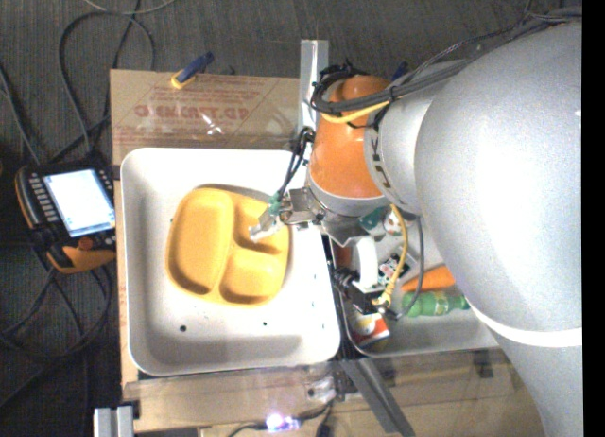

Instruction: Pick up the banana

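Note:
My gripper [264, 224] hangs over the left bin [142, 265], above the right rim of a yellow divided tray [213, 246] that lies in the bin's middle. The grey arm with its orange band [345, 156] reaches in from the right. It covers most of the right bin [444, 339], so much of that bin's contents are hidden.
In the visible strip of the right bin lie an orange carrot-like piece [433, 279], a green object [437, 305] and a small red and white item [371, 328]. A cardboard sheet [203, 113] lies behind the left bin. A handheld pendant [71, 203] sits at the left.

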Robot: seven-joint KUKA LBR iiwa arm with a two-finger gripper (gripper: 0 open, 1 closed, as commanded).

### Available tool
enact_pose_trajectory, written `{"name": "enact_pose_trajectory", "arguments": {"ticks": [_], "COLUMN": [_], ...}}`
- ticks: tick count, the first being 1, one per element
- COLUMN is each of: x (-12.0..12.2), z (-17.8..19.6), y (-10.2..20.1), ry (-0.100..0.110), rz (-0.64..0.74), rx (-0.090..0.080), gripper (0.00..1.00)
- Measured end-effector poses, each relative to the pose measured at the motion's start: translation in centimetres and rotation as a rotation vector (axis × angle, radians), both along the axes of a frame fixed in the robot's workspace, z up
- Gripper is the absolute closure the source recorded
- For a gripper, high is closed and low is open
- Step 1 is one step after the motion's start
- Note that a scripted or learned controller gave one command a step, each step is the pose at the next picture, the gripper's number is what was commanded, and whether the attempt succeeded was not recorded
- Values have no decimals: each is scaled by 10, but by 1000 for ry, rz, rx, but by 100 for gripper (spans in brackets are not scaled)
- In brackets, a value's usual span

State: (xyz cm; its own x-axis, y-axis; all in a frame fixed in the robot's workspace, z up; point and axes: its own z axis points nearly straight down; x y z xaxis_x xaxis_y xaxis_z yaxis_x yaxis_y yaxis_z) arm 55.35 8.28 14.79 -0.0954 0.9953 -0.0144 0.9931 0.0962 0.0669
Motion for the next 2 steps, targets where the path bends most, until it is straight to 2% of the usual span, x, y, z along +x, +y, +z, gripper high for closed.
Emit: {"name": "enact_pose_trajectory", "arguments": {"ticks": [2], "x": [-2], "z": [-1], "y": [0], "ry": [-1], "rz": [47], "rx": [-4], "gripper": [0]}}
